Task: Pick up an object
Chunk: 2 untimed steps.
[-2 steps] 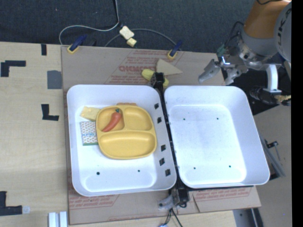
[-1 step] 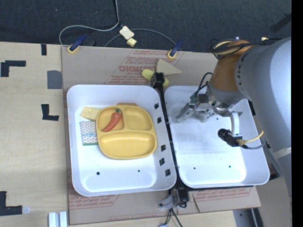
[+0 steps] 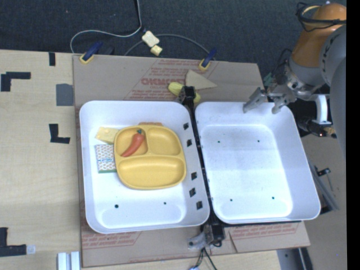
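- The tool (image 3: 265, 102) hangs with its fingers spread and nothing between them, over the far right corner of the right bin (image 3: 301, 167).
- Everything to pick sits in the left bin (image 3: 90, 151), well apart: a plate (image 3: 154, 170) bearing a pepper (image 3: 134, 143), with cards just beside it.

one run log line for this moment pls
end effector: open, holding nothing, above right bin far rim | yellow tray, red pepper: left bin | pick: not started
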Motion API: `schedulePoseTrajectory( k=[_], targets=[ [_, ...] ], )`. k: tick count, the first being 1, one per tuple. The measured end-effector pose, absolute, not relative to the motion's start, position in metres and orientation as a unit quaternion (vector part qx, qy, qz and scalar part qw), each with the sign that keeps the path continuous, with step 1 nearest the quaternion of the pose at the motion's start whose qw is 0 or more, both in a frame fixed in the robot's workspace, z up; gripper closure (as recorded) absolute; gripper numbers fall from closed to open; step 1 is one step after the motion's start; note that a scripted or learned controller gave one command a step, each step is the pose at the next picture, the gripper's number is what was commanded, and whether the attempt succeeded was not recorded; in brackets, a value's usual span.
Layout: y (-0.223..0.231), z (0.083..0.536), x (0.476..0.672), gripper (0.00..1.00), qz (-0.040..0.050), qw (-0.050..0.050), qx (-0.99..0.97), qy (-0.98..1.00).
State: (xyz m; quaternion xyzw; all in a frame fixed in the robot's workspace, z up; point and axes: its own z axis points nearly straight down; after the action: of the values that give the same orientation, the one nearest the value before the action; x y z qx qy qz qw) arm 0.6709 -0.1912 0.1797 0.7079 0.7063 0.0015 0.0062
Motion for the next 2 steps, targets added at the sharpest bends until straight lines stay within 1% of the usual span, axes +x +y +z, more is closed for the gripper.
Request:
schedulePoseTrajectory(
  k=[1,2],
  targets=[
    [-0.110,0.082,0.642,0.00,-0.0008,0.001,0.705,0.709],
    [-0.097,0.086,0.669,0.00,-0.0020,0.000,0.706,0.709]
  ],
)
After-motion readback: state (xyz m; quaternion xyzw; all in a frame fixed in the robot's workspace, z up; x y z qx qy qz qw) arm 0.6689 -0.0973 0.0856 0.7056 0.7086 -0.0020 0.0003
